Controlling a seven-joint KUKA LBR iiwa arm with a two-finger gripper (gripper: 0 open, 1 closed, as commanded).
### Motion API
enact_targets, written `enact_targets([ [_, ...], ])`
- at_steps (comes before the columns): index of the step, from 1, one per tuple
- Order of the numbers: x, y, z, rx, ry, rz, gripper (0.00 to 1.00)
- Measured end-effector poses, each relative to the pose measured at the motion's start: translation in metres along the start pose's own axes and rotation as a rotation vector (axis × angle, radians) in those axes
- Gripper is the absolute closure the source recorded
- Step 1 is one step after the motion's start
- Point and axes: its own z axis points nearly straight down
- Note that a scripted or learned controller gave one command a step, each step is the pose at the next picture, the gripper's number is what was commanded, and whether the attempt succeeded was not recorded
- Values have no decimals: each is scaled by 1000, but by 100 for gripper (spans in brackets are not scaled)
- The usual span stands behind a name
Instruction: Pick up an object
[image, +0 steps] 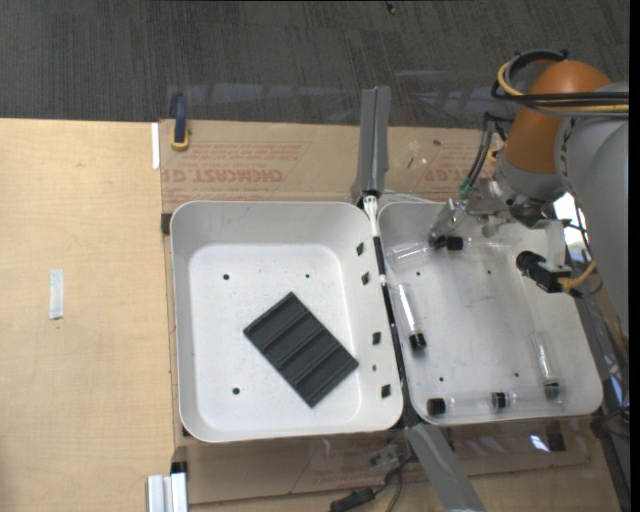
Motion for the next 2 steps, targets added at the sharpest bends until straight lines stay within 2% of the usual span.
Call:
enact_targets([
  [1,4,-15,-1,-3,-6,-14,0],
  [2,-6,-89,-2,38,11,-12,0],
])
